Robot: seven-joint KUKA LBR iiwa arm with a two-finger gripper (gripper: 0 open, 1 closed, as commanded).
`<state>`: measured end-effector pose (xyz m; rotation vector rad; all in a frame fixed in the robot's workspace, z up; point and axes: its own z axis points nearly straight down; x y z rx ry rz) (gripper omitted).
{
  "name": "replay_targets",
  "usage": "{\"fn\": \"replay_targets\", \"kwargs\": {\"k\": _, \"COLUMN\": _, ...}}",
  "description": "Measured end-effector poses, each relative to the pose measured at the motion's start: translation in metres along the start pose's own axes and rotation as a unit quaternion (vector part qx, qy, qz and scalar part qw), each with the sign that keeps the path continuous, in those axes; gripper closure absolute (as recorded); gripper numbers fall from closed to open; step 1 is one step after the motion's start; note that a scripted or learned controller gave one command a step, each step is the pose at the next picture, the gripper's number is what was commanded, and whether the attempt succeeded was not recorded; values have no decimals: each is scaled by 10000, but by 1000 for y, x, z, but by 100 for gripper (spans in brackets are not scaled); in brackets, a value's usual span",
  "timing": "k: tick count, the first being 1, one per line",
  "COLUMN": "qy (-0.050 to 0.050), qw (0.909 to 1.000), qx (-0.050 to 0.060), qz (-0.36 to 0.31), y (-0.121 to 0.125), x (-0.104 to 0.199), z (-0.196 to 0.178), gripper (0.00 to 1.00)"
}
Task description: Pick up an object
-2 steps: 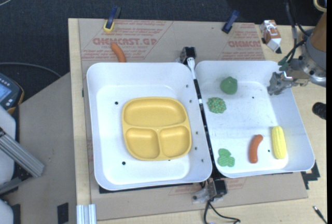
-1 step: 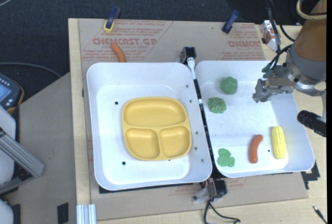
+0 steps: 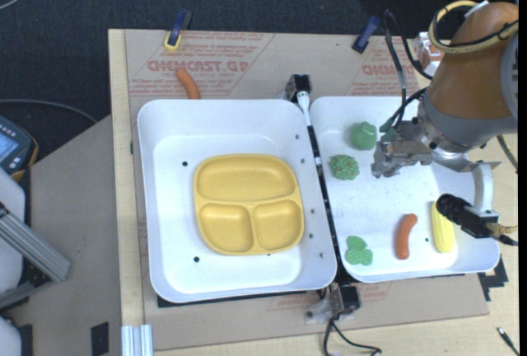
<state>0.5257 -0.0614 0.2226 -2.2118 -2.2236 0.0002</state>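
Right bin (image 3: 412,111): pincer (image 3: 387,165) low near centre, finger spread not discernible. Green rounded toy (image 3: 361,134) at its 11 o'clock, textured green ball (image 3: 344,167) just beside at 9 o'clock; green leafy piece (image 3: 357,251), sausage (image 3: 403,236) and corn cob (image 3: 443,231) toward 6 o'clock. Likely light, stiff plastic, somewhat slippery; best gripped across the ball's middle. Left bin (image 3: 165,181): yellow divided tray (image 3: 247,203).

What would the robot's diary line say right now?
gripper: over right bin, nothing seen held | nearest: green toy | yellow tray: in left bin
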Motion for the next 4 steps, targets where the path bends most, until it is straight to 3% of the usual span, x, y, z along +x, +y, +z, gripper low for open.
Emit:
{"fn": "replay_targets", "kwargs": {"k": 1, "qy": -25, "qw": 10000, "qx": -34, "qz": 32, "y": 12, "x": -21, "z": -4, "gripper": 100}}
{"fn": "replay_targets", "kwargs": {"k": 2, "qy": -13, "qw": 10000, "qx": -9, "qz": 15, "y": 5, "x": -1, "z": -2, "gripper": 100}}
{"fn": "replay_targets", "kwargs": {"k": 3, "qy": -25, "qw": 10000, "qx": -28, "qz": 36, "y": 6, "x": -22, "z": -6, "gripper": 100}}
{"fn": "replay_targets", "kwargs": {"k": 4, "qy": -19, "qw": 10000, "qx": -33, "qz": 19, "y": 4, "x": -14, "z": -12, "gripper": 100}}
